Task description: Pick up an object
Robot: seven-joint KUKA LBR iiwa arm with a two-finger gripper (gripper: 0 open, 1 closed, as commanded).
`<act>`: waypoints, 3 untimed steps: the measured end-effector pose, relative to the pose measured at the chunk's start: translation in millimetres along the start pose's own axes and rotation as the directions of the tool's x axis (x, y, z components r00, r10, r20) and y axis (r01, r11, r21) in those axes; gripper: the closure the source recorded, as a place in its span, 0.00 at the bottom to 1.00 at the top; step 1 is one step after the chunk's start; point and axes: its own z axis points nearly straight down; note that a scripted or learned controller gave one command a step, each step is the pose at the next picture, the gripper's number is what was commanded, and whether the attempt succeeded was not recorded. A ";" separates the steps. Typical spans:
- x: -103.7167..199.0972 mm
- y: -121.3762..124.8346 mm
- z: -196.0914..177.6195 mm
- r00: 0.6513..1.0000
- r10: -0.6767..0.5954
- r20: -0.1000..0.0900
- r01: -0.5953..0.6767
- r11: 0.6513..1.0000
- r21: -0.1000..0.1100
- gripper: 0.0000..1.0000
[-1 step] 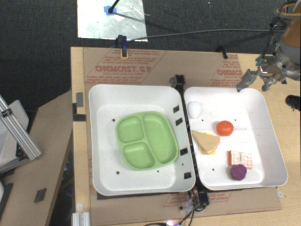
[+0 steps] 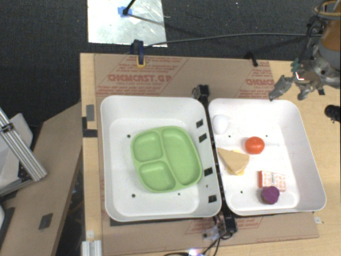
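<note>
Gripper spread wide, holding nothing, over your right bin's far-right corner; orange ball nearest.

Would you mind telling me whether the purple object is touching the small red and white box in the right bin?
Cannot tell. In the camera view the purple object sits right at the lower edge of the red and white box, with no clear gap, yet contact is not plain.

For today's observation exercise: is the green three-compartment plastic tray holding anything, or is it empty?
Empty. The green three-compartment plastic tray in the left white bin shows bare green in every compartment.
</note>
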 end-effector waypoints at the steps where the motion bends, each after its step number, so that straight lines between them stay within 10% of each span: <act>1: 3.0 0.5 59.8 1.000 0.001 0.000 -0.001 1.000 0.000 0.00; 3: 3.6 16.4 161.7 1.000 -0.003 0.000 0.003 1.000 0.001 0.00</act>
